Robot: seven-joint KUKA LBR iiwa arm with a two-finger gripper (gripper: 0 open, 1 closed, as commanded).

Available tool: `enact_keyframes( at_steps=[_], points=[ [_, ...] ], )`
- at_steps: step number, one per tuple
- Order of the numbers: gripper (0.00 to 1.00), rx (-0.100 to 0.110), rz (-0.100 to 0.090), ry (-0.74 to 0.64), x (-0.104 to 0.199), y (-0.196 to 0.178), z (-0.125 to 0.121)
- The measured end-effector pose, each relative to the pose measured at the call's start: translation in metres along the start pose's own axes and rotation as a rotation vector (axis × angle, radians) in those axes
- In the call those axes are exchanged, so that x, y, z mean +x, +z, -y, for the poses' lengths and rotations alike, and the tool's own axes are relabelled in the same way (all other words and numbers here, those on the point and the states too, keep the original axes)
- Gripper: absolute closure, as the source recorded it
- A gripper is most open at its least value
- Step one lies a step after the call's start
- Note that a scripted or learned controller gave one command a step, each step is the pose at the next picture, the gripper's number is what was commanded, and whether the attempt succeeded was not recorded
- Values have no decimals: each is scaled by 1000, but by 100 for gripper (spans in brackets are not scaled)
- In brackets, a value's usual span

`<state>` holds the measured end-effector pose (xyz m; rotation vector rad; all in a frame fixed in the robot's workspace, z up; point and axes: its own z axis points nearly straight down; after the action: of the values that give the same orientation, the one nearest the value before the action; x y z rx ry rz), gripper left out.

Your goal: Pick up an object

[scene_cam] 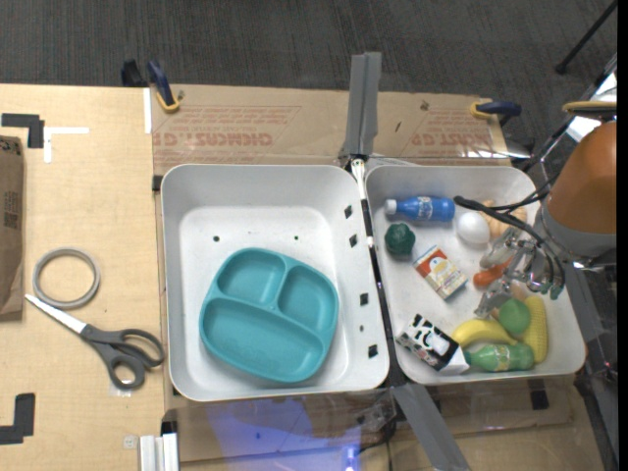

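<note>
Gripper over the right bin's clutter
Gripper (finger gap unclear) hangs just above-left of the green fruit, banana nearer

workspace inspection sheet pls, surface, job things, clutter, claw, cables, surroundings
surface: wooden bench bearing two white bins side by side, cardboard sheet behind them
job's things: right bin holds blue bottle, dark green ball, white egg, small carton, banana, corn cob; left bin holds teal divided plate
clutter: scissors and tape roll on the bench
grippers: claw low over the right bin's toys
cables: black cable by the wrist
surroundings: dark carpet
</note>
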<state>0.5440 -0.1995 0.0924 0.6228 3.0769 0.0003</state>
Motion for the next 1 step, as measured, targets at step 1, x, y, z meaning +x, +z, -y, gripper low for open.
enact_keyframes(
  at_steps=[1],
  points=[
    [0,0,1,71,28,0,-8]
  ],
)
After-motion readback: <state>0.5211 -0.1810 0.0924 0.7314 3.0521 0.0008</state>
